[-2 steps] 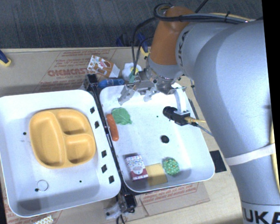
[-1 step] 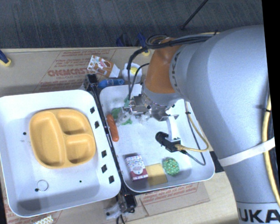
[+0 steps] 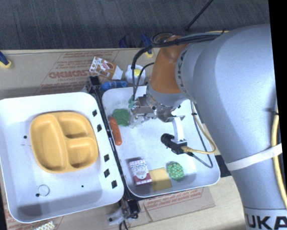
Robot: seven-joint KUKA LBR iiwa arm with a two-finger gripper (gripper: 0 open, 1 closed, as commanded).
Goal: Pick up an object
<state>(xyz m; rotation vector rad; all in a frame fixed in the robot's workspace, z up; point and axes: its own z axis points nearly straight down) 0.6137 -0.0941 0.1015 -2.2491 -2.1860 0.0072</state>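
Note:
My gripper (image 3: pixel 139 112) reaches down into the right bin (image 3: pixel 205 174) near its upper left part, just right of a green broccoli-like piece (image 3: pixel 121 117). An orange carrot-shaped piece (image 3: pixel 116 131) lies beside the bin's left wall. Near the front of the bin are a small red box (image 3: pixel 139 171), a yellow block (image 3: pixel 159 178) and a green bumpy ball (image 3: pixel 175 170). The arm's wrist hides the bin's upper right part.
The left bin (image 3: pixel 10 150) holds a yellow divided tray (image 3: pixel 64 140). A small printed carton (image 3: pixel 101 67) and a blue object (image 3: pixel 113 84) lie behind the bins on the cardboard. A black cable connector (image 3: pixel 170 142) hangs over the right bin.

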